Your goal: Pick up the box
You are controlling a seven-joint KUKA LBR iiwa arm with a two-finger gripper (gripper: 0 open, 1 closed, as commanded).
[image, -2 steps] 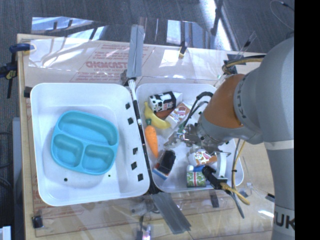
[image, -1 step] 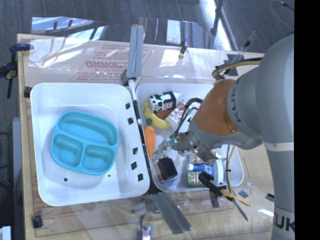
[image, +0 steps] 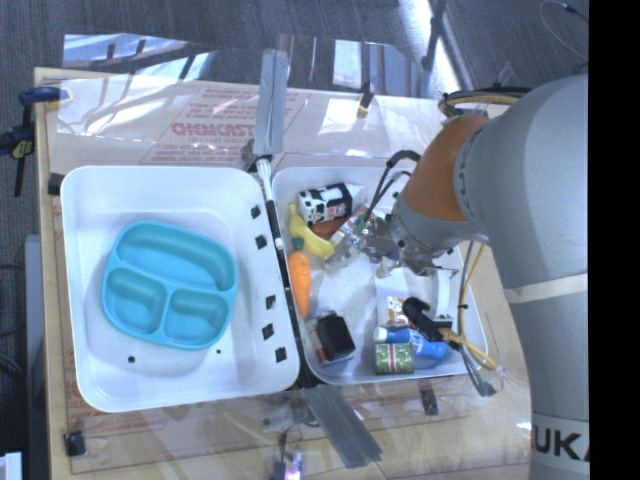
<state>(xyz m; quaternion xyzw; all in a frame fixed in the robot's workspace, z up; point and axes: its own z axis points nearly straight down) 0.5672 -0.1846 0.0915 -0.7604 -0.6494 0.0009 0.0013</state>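
right bin (image: 470,368), arm bent low, end effector (image: 372,236) beside box (image: 327,204)

On the desk (image: 120,118), the left bin (image: 80,198) holds a divided tray (image: 168,284). The right bin (image: 330,368), touching it, holds a banana (image: 308,235) behind a carrot (image: 300,280), a box (image: 334,337) before the carrot, and a can (image: 394,358) right of the box.

Both white bins (image: 160,378) looked like smooth, faintly glossy plastic, and the blue divided tray (image: 168,284) at nine o'clock a matt plastic. The arm (image: 530,198) at three o'clock had a smooth grey shell with a satin sheen. Clear glossy sheeting (image: 190,118) covered the bench toward twelve o'clock.
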